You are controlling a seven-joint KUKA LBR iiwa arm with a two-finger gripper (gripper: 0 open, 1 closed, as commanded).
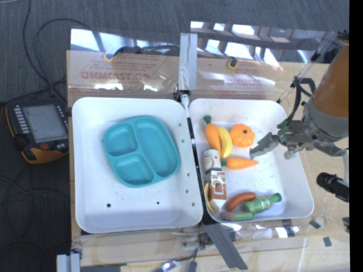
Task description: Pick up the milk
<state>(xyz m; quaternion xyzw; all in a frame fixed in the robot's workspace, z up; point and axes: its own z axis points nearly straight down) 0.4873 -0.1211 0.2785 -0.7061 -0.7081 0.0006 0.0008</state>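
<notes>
The milk (218,185), a small brown and white carton, lies flat against the left wall of the right bin (295,180), just below a small brown-labelled bottle (211,159). My gripper (277,149) hovers over the right half of that bin, to the right of and above the milk and well apart from it. Its two fingers (262,147) stand apart, open, with nothing between them. The grey wrist and orange band rise at the right edge.
Around the milk in the right bin lie a carrot (212,136), a banana (224,140), an orange pumpkin (242,135), a second carrot (241,163), a sausage (240,199) and a green bottle (258,204). The left bin holds a teal divided plate (140,149).
</notes>
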